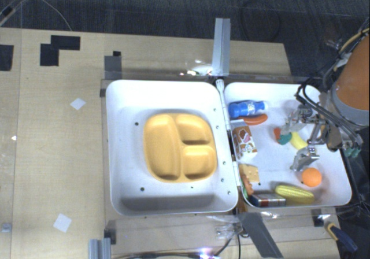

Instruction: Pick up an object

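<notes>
Here the gripper hangs low over the right bin, toward that bin's right side. Its metal fingers look spread, with nothing pinched between them, though the wrist's cables clutter the spot and the gap is hard to read. A small yellow block lies just beside the fingers, and next to it, toward the bin's middle, sit a green piece and a red piece, the two touching. An orange ball rests just below the fingers near the bin's right edge. An ear of yellow corn lies along the bin's front edge, with a dark marker-like stick beside it in the front left corner. Along the left edge, from back to front, are a blue bottle lying on its side, an orange carrot-like toy touching it, a printed snack packet, and a tan cracker-like piece.

The left bin holds one thing: a yellow divided tray sitting in its middle, with one long compartment and two smaller ones. The two bins stand side by side on a wooden bench.
</notes>
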You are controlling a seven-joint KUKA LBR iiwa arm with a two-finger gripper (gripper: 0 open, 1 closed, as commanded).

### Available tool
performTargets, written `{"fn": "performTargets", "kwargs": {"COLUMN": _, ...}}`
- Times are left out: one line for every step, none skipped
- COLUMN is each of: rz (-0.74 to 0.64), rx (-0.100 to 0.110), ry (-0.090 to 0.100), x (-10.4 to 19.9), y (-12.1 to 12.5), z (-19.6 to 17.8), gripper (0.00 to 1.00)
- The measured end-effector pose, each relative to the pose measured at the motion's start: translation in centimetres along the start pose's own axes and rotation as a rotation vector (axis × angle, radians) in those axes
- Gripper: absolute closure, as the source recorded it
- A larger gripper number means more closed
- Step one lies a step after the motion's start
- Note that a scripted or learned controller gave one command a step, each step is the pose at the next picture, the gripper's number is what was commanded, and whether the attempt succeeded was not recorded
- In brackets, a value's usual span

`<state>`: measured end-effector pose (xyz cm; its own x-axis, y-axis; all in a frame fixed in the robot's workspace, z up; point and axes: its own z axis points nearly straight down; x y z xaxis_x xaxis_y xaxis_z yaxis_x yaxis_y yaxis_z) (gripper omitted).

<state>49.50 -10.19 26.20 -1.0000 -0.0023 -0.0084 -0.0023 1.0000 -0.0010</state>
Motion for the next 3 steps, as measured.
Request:
{"fn": "performTargets", "kwargs": {"rz": 0.306, "rx": 0.0, "ry": 0.004, "x": 0.7, "y": -1.4, "z": 7.9, "gripper": 0.0}}
{"fn": "performTargets", "kwargs": {"rz": 0.633, "rx": 0.001, "ry": 0.0, "x": -6.2, "y": -4.5, "z": 7.9, "gripper": 0.0}}
{"fn": "performTargets", "kwargs": {"rz": 0.592, "rx": 0.001, "ry": 0.0, "x": -1.5, "y": -7.0, "z": 16.8, "gripper": 0.0}}
